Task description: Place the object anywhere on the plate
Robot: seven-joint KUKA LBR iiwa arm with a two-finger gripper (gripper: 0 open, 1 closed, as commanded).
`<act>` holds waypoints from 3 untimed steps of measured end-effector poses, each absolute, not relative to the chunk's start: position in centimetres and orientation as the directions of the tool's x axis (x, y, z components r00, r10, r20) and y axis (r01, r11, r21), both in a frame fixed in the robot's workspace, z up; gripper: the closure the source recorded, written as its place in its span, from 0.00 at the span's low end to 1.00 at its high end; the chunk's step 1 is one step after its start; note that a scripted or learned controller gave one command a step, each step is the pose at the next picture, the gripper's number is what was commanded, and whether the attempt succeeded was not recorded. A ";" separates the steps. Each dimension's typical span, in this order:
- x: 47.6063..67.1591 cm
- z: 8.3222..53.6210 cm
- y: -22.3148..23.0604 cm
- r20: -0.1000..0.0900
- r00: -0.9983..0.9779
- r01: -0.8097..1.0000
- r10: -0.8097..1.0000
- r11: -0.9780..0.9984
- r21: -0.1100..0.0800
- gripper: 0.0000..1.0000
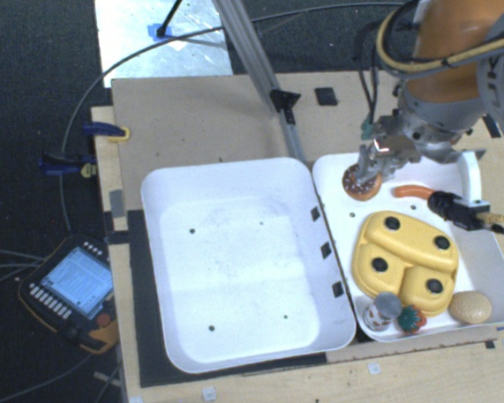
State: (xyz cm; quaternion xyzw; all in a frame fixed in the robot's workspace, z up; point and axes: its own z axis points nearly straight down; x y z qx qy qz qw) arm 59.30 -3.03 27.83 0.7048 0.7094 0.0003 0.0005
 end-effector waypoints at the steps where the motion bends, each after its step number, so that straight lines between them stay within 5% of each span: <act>1: 57.4 26.0 1.5 0.001 -0.009 1.000 1.000 0.009 -0.001 1.00; 3: 56.0 24.9 10.9 0.001 -0.008 1.000 1.000 0.008 0.000 1.00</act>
